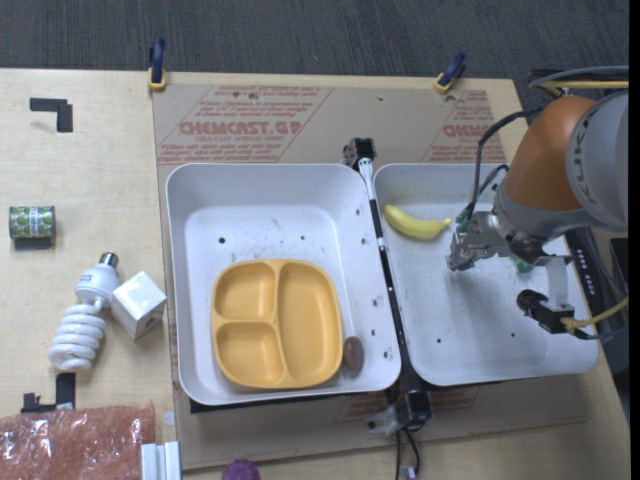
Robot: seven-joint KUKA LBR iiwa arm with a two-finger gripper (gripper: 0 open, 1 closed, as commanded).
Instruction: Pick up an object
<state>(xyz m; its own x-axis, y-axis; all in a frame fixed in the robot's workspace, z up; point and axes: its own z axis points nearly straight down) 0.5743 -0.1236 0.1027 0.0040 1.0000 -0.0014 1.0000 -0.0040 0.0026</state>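
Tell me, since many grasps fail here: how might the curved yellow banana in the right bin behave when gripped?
The curved yellow banana lies flat, so it probably won't roll, but may pivot when nudged. Its smooth, tapering skin could slip between the gripper fingers. It looks light.

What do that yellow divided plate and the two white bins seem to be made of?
The yellow divided plate looks like molded plastic: even matte color, soft rounded ridges. The left bin and right bin also look like thin formed plastic, white and slightly glossy, with rounded corners; painted metal can't be ruled out.
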